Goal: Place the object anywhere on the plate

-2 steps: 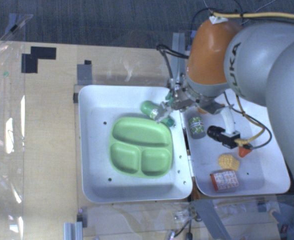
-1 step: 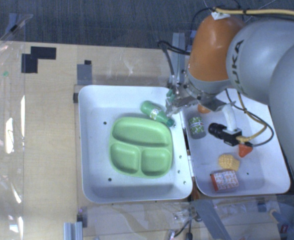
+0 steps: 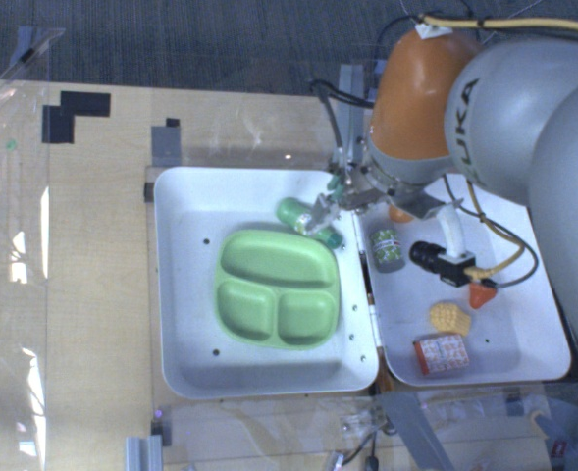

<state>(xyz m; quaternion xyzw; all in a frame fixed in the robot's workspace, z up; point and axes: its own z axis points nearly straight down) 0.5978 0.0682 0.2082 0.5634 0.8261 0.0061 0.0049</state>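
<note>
A green plate (image 3: 269, 292) with three compartments lies in the left bin (image 3: 185, 263). Just past the plate's far right corner is my gripper (image 3: 320, 218), which comes down from the right. It is shut on a green cylindrical object (image 3: 292, 210), which sticks out to the left of the fingers. A darker green end (image 3: 334, 236) of the object shows on their right. The object hangs at the plate's far rim, tilted, and I cannot tell whether it touches the rim.
The right bin (image 3: 524, 351) holds a small labelled jar (image 3: 387, 249), a yellow waffle-like piece (image 3: 449, 316), a red box (image 3: 441, 354) and a small orange-red piece (image 3: 482, 296). The arm's grey and orange bulk covers the right bin's far side.
</note>
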